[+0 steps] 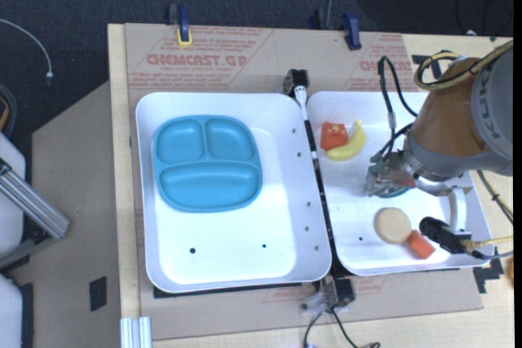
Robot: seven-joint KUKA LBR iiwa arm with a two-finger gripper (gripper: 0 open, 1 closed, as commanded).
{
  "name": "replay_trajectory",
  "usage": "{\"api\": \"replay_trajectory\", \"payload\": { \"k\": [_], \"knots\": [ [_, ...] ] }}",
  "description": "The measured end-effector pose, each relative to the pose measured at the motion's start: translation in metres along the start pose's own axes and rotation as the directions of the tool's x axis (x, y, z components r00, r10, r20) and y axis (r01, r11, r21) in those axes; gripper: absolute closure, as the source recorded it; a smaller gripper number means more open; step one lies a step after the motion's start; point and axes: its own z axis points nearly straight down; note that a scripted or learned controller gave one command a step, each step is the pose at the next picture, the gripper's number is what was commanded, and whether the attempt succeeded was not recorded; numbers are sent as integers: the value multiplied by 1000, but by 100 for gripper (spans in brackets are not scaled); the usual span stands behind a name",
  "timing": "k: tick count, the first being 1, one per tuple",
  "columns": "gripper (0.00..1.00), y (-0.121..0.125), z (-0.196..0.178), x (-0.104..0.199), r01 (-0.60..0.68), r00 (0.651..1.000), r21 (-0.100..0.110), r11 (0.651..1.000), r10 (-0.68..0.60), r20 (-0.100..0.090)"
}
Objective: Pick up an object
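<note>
At the lower right of the frame, in the near part of the right bin (352, 212), lies a tan disc (392, 225). An orange piece (420, 245) lies just beside it on the right, nearer the bin's lower rim. To the left, the left bin (232, 244) has bare white floor along its lower edge, marked with two small dark dots.

Just above the disc, the hand (383, 180) hangs low over the middle of the right bin. Its tip points toward the bins' shared wall. Whether it is released or clenched cannot be told from this angle, and nothing can be seen grasped in it. A teal thing (399, 191) shows at its underside, too hidden to name. The arm (453, 122) reaches in from the right edge of the frame, its orange band above the hand.

Farther up the right bin, well apart from the hand, a banana (349, 146) curves around a red piece (333, 134), and the two touch. A blue plate (209, 163) with three compartments sits in the upper left part of the left bin.

Both bins rest on a brown worktop (245, 61) with red print. Two blue clamps (181, 19) (351, 27) grip its top edge.
</note>
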Motion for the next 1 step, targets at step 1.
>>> {"api": "replay_trajectory", "payload": {
  "k": [1],
  "knots": [
    [100, -1, -63, 2, 2, 1000, 5, 1000, -2, -1]
  ]
}}
